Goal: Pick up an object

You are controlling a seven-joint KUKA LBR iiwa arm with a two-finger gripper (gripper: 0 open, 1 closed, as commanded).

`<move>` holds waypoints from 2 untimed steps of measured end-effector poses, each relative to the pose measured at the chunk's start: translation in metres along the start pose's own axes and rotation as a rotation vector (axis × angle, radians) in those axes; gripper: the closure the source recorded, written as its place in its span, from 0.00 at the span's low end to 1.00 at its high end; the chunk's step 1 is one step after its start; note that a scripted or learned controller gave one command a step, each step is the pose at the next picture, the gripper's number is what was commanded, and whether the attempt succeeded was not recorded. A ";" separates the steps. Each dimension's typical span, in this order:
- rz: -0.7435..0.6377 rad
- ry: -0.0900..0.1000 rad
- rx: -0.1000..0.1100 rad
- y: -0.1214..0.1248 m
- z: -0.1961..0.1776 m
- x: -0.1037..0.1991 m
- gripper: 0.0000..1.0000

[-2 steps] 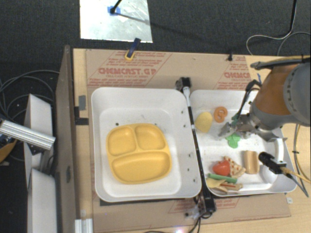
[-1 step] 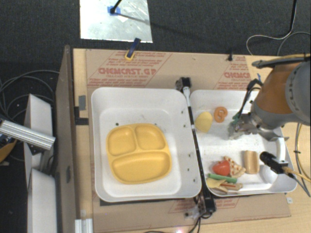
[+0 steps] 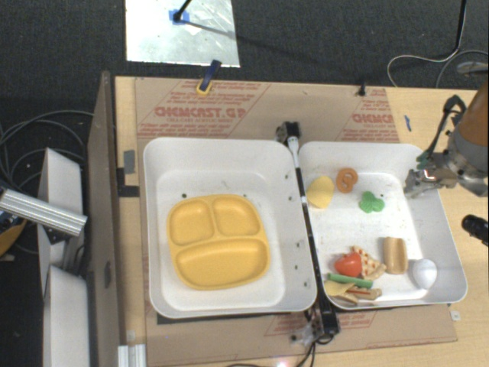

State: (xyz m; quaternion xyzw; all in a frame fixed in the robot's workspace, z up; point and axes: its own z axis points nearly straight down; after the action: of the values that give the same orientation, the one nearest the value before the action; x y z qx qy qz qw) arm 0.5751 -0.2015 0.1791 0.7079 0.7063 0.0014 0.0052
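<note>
The right bin (image 3: 439,228) holds several toy foods: a pale yellow piece (image 3: 320,192), an orange ring (image 3: 347,179), a green piece (image 3: 371,202), a tan bread roll (image 3: 394,254), a white egg (image 3: 422,272), a red tomato (image 3: 348,264) beside a pizza slice (image 3: 370,263), and a green pod (image 3: 350,280). My gripper (image 3: 422,176) hangs at the bin's far right rim, right of the green piece and apart from every item. Nothing shows in its grasp.
The left bin (image 3: 164,205) carries a yellow divided plate (image 3: 219,239). A black clip (image 3: 289,132) sits at the top of the seam between the bins. Cardboard lines the bench under both bins. Cables lie at the far right.
</note>
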 end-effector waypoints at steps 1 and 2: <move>-0.004 0.004 0.007 -0.001 0.005 0.004 0.00; -0.012 0.003 0.004 0.026 0.097 0.081 0.00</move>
State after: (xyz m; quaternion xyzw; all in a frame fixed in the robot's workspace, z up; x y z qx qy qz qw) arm 0.6026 -0.1212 0.0817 0.7036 0.7106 0.0012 0.0028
